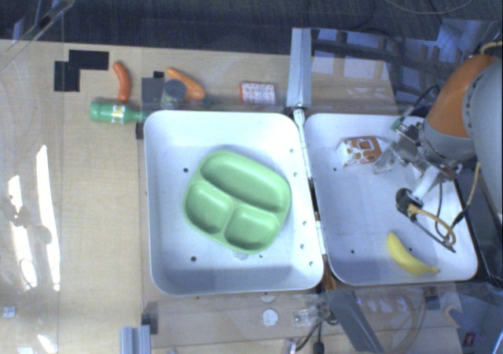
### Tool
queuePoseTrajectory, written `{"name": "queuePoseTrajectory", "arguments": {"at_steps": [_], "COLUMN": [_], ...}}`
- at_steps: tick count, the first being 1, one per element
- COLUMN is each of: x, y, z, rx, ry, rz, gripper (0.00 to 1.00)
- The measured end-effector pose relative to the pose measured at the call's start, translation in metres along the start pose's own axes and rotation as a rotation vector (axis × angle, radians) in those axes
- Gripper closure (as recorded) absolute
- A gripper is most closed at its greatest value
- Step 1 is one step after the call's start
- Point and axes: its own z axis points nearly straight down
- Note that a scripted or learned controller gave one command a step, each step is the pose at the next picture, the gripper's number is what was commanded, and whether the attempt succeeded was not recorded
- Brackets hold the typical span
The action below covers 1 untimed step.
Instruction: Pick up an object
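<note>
The hand (391, 157) is hovering over the far part of the right bin (354, 219), just beside the right edge of a small brown-and-white carton (359, 151). I cannot tell whether it is released or clenched. A banana (409, 256) is lying by the bin's near right corner.

On my feed the left bin (157, 187) has a green divided plate (238, 200) sitting about mid-bin. The right bin (346, 258) has a small brown-and-white carton (360, 150) toward its far left corner and a banana (409, 256) near the front right. The gripper (387, 157) hangs just right of the carton, can't tell if it's touching. On the bench (78, 226) behind the left bin I've got a green bottle (115, 113) lying down and a little red box (258, 93).
</note>
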Motion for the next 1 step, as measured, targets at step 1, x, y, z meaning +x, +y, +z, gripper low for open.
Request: {"name": "queuePoseTrajectory", "arguments": {"at_steps": [1], "x": [0.0498], "y": [0.0403], "z": [0.0004], "rx": [0.004], "ry": [-0.005], "rz": [0.049], "gripper": [0.0]}}
